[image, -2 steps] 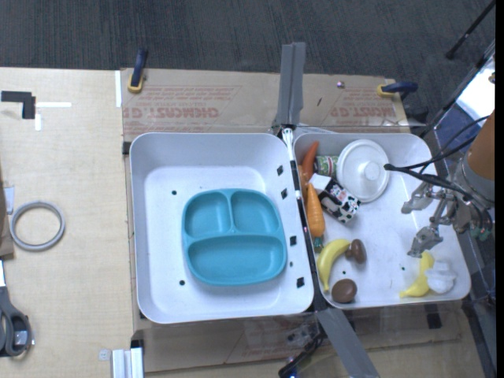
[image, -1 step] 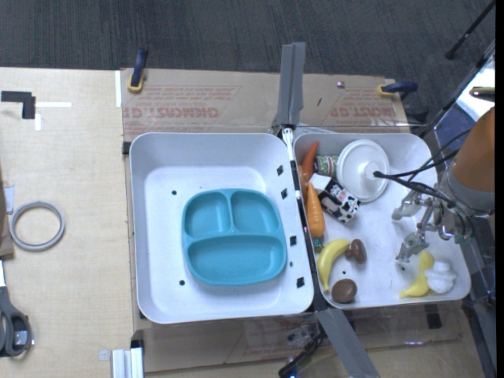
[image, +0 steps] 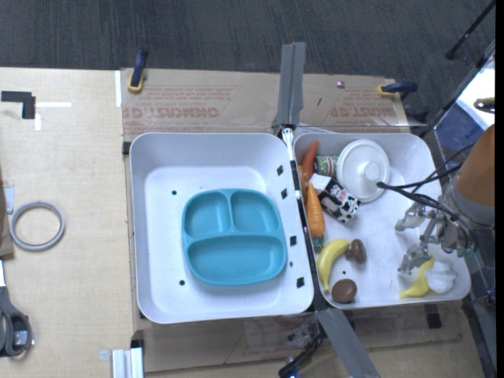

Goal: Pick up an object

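Observation:
My gripper hangs over the right side of the right bin, open, with nothing between its fingers. Just below it lie a small yellow piece and a white lump. To its left are a banana and two brown round pieces. Along the bin's left wall lies an orange carrot. Beside the carrot sits a black-and-white cow toy. At the back stands an upturned white bowl, with a green can and a second orange piece next to it.
The left bin holds a blue divided plate. On the bench at far left lie a roll of tape and scissors. Cables run from the arm across the right bin's back right.

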